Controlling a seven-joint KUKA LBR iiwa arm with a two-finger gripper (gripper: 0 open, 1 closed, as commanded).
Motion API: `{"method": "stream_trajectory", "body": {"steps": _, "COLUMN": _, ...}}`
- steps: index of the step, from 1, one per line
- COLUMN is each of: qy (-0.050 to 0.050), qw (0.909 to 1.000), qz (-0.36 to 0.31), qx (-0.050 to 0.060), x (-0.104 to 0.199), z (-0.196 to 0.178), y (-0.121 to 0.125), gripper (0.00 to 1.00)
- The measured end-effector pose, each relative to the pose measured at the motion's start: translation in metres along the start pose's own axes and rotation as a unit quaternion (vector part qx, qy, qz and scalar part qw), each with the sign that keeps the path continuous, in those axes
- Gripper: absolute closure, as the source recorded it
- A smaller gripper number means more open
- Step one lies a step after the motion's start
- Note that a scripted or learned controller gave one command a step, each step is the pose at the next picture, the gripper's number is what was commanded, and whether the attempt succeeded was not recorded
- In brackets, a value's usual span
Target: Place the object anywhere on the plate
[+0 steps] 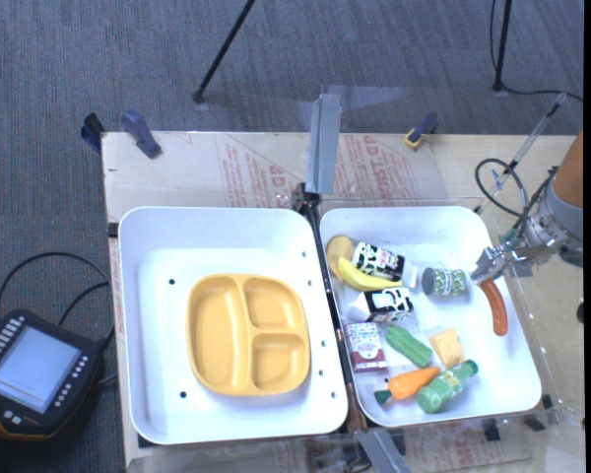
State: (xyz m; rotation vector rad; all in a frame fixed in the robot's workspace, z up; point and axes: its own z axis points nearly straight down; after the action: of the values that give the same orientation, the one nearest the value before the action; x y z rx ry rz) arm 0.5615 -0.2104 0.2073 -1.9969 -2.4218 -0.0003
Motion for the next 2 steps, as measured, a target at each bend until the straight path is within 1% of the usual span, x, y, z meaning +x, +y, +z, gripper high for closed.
{"method": "stream_trajectory", "body": {"steps": 1, "qy": 0.000, "qw": 0.9996, "qz": 0.027, "qx": 0.002, "x": 0.124, "z": 0.027, "y": 0.005, "gripper": 1.00}}
{"method": "stream_trajectory", "body": {"steps": 2, "qy": 0.000, "qw": 0.9997, "qz": -0.025, "qx": 0.001, "x": 0.177, "z": 0.022, "y": 0.020, "gripper": 1.00}}
